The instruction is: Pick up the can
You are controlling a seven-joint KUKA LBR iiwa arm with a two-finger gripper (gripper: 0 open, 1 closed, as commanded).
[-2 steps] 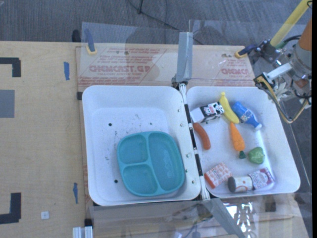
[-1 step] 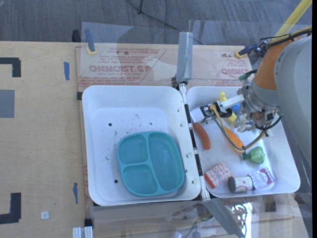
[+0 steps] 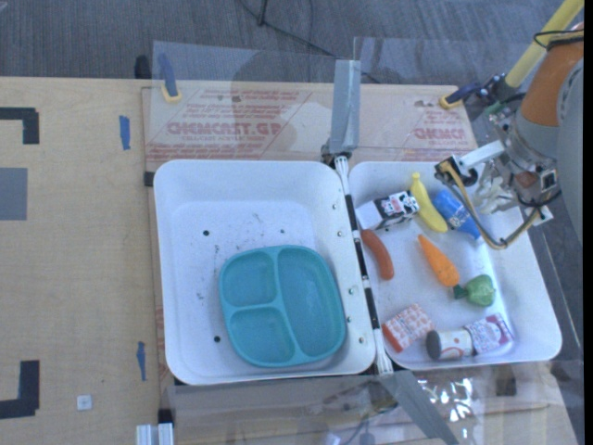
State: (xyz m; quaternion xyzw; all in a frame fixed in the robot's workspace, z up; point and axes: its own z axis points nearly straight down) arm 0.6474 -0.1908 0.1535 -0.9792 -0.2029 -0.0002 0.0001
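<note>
The can (image 3: 448, 344) lies on its side near the front of the right bin (image 3: 547, 313), its dark end facing left. Its label is white and red. A pink and white pouch (image 3: 491, 333) touches its right end. My gripper (image 3: 508, 190) hangs over the far right part of that bin, well away from the can and close to a blue object (image 3: 454, 209). Nothing shows between its fingers.
The right bin also holds a banana (image 3: 427, 203), a black and white item (image 3: 397, 205), a sausage (image 3: 378, 254), a carrot (image 3: 437, 260), a green vegetable (image 3: 478, 290) and a red and white packet (image 3: 408, 327). A teal divided plate (image 3: 281, 306) lies in the left bin (image 3: 185, 202).
</note>
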